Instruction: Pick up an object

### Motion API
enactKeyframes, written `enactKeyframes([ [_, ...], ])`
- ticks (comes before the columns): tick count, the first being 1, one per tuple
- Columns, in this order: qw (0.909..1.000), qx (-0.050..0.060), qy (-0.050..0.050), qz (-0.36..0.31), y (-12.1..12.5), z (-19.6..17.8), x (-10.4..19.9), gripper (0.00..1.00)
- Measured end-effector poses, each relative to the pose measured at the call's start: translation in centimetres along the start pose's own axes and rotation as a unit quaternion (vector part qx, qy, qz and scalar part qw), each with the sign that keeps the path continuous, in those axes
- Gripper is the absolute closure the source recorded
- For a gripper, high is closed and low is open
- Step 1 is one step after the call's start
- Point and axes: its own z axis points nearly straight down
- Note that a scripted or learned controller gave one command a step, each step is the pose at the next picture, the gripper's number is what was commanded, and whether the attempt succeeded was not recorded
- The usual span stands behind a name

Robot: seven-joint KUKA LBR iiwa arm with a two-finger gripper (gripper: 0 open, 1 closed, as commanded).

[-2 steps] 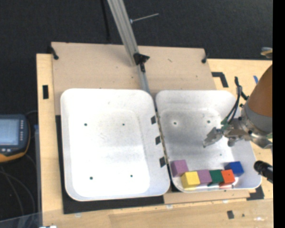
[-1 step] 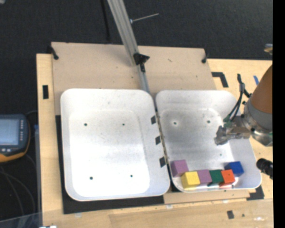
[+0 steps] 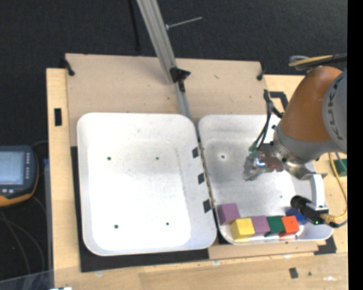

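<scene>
Grey arm [image 3: 302, 144], orange band [image 3: 308, 104], green cable [image 3: 263, 135].

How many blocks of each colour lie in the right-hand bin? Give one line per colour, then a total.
Purple blocks: 2, one behind the row, one within it
Yellow block: 1
Green block: 1
Orange block: 1
Total: 5, all along the near edge of the right bin.

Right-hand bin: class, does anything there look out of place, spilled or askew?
Nothing is spilled. The blocks crowd along the near edge of the right-hand bin, one purple block slightly apart. The tool hovers above bare floor.
</scene>
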Motion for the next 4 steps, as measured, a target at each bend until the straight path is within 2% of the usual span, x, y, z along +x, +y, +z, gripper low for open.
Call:
enactKeyframes([
  [1,1.0000,-0.002,0.000,-0.002,3.3,-0.9,8.4,1.00],
  [2,1.0000,-0.003,0.000,-0.001,3.1,-5.2,15.5,1.00],
  [3,1.0000,-0.003,0.000,0.000,1.3,-8.3,19.8,1.00],
  [4,1.0000,-0.001,-0.002,0.001,1.3,-8.1,19.3,0.00],
])
